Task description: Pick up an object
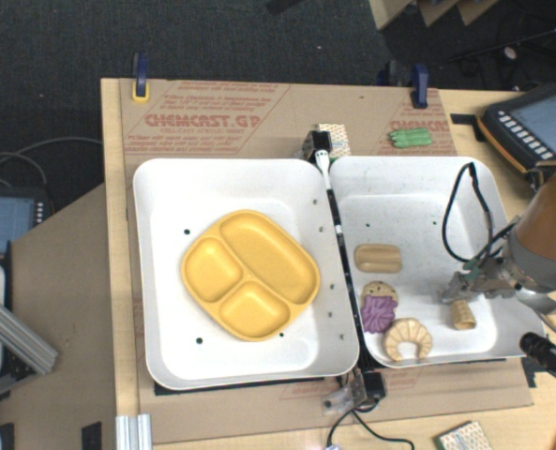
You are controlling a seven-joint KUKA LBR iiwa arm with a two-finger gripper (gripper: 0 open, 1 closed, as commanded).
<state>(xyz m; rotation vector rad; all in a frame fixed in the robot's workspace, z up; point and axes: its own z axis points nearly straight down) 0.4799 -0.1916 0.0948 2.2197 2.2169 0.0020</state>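
The gripper [462,294] hangs low over the right bin [418,186], directly above a small cork-like brown cylinder [463,315] that lies just below its tips; whether it is spread or closed cannot be told. Just left of it lie a purple grape bunch [379,309] and a tan bread roll [378,257], with a croissant [408,338] below-left. Far left, a yellow divided plate [249,274] sits in the left bin [165,204].

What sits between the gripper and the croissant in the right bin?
Nothing visible blocks it. The gripper hangs low in the right bin, with a small cork-like piece just below it. The croissant lies to that piece's left, across bare bin floor.
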